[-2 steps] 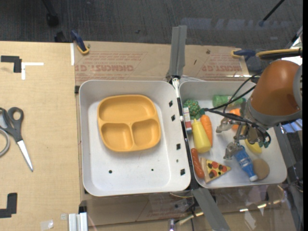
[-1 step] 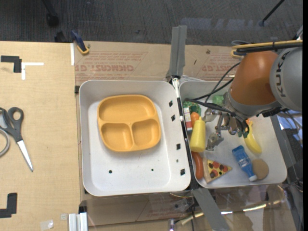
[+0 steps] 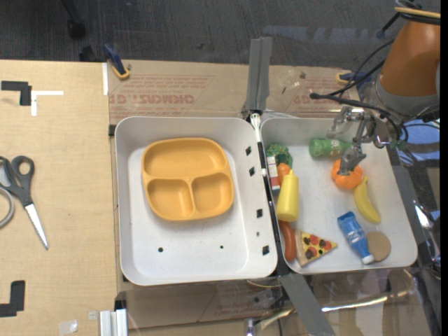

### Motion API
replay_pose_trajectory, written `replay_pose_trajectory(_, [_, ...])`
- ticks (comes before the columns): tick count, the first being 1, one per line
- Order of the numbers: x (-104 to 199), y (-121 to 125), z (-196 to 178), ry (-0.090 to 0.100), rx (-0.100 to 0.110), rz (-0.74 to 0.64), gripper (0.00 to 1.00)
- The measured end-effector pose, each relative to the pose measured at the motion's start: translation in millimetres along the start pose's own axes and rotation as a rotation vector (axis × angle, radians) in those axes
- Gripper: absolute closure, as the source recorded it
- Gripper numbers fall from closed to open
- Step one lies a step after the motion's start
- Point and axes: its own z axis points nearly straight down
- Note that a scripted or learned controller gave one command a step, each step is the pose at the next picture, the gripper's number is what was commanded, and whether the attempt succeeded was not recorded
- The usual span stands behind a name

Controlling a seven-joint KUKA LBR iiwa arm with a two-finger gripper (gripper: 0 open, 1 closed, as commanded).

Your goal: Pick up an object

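Observation:
Several toy foods lie in the right bin. An orange fruit sits near its back right, with a green can behind it to the left and a banana in front of it. My gripper hangs low over the orange fruit, its tip at the fruit's top and just right of the green can. Whether it holds anything is not clear from this angle. A blue bottle and a brown disc lie at the front right.
Along the right bin's left wall are a yellow bottle, a carrot, a green piece, a sausage and a pizza slice. The left bin holds a yellow divided plate. Scissors lie on the bench at left.

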Motion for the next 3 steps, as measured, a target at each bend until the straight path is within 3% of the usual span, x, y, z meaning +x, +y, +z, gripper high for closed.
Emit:
replay_pose_trajectory(1, [48, -29, 71, 0.004, -0.001, 0.053, 0.00])
replay_pose_trajectory(2, [98, -8, 72, 0.007, -0.001, 0.174, 0.00])
replay_pose_trajectory(3, [32, 2, 71, 0.003, 0.000, 0.285, 0.00])
